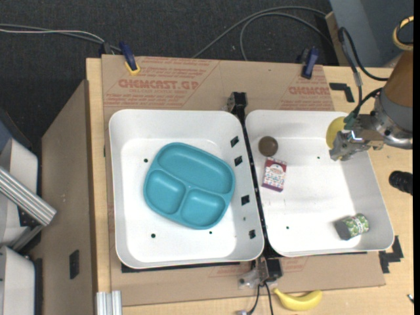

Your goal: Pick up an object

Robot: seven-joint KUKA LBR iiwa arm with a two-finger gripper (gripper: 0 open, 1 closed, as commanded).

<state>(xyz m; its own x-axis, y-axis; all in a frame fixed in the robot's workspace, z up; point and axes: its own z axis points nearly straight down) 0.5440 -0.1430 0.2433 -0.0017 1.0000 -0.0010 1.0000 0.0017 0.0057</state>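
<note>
One plate (189,185), one ball (268,145), one packet (275,174).

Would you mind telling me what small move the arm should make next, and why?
Probably lower the gripper a little toward the yellow object just beneath it at the right bin's far right edge. The gripper hangs over that spot, while the brown ball, small red carton and green-patterned block lie further off.
</note>
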